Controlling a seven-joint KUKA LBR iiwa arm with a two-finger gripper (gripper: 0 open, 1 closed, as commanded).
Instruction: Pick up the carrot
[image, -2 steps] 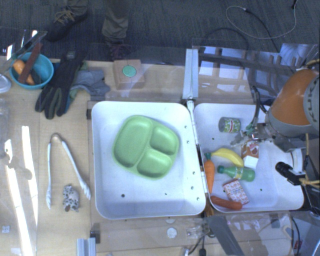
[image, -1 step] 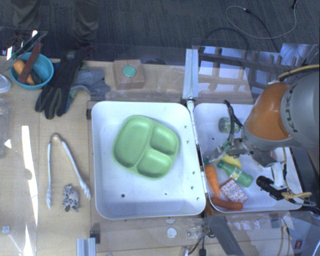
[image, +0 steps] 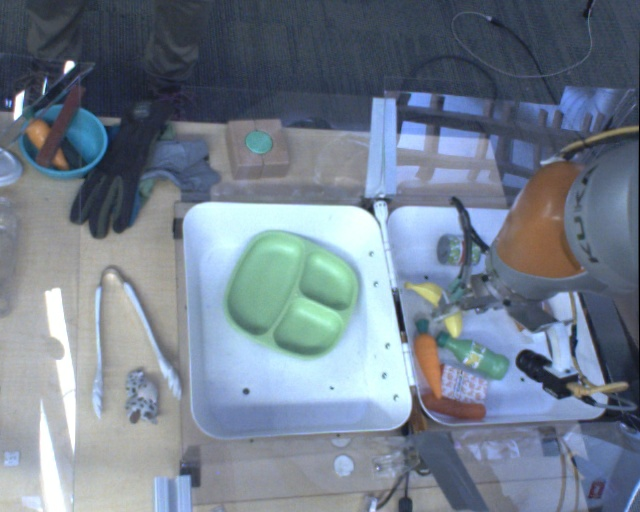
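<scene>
The orange carrot (image: 428, 364) lies lengthwise along the left wall of the right bin (image: 420, 232), with its green tip toward the back. My gripper (image: 467, 297) hangs over the middle of that bin, just behind and to the right of the carrot, and above a small yellow piece (image: 452, 324). The grey arm with its orange band (image: 538, 232) covers the bin's right side. Nothing can be made out between the gripper's tips.
Around the carrot lie a green bottle (image: 473, 355), a banana (image: 425, 292), a red sausage (image: 455, 408), a small patterned packet (image: 462, 382) and a can (image: 452, 248). The left bin (image: 210, 400) holds a green divided plate (image: 292, 292). Gloves, tongs and a blue bowl sit on the bench at left.
</scene>
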